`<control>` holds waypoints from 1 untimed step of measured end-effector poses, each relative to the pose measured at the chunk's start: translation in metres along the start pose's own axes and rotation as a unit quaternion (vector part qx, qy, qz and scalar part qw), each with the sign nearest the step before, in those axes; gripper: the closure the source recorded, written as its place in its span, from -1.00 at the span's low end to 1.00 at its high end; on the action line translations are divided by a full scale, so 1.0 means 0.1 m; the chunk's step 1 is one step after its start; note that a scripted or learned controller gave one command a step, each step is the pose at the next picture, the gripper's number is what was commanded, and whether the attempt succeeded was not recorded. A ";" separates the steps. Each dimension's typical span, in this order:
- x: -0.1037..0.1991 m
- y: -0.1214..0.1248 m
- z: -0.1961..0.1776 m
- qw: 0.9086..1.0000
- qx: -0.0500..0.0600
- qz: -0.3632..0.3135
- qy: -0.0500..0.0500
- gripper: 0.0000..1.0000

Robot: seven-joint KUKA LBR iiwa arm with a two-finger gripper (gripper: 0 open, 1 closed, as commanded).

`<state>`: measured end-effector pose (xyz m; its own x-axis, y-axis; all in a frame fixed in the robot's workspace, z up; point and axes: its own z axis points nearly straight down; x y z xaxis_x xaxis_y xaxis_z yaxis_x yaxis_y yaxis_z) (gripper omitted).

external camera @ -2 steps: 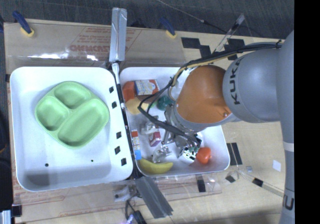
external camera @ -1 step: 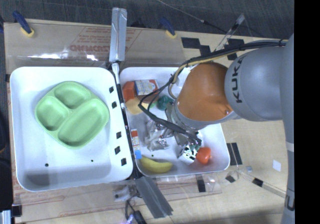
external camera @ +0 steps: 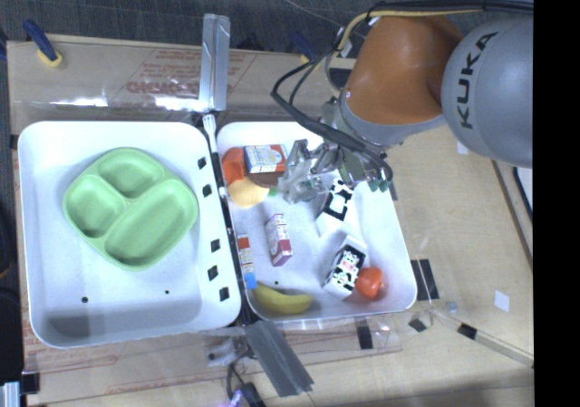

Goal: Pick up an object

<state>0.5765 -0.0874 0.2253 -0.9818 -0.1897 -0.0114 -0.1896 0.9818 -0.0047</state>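
Note:
My gripper (external camera: 303, 180) hangs over the upper middle of the right bin (external camera: 391, 231), below the orange wrist band. It sits just right of an orange-and-white carton (external camera: 264, 159) and a yellow round fruit (external camera: 246, 192). A black-and-white tag (external camera: 337, 202) lies just to its right. Lower in the bin are a small red-and-white carton (external camera: 278, 239), a cow-patterned carton (external camera: 344, 269), a red-orange tomato (external camera: 369, 283) and a banana (external camera: 283, 301). I see nothing held between the gripper's parts.
The left bin (external camera: 54, 296) holds a green divided plate (external camera: 130, 206). A thin stick-like item (external camera: 244, 256) lies along the right bin's left wall. Cables loop from the arm above the right bin's top edge.

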 end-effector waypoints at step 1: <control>0.02 0.00 0.04 1.000 -0.002 0.000 0.004 -1.00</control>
<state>0.5746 -0.0874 0.2210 -0.9820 -0.1888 -0.0028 -0.1888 0.9820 -0.0013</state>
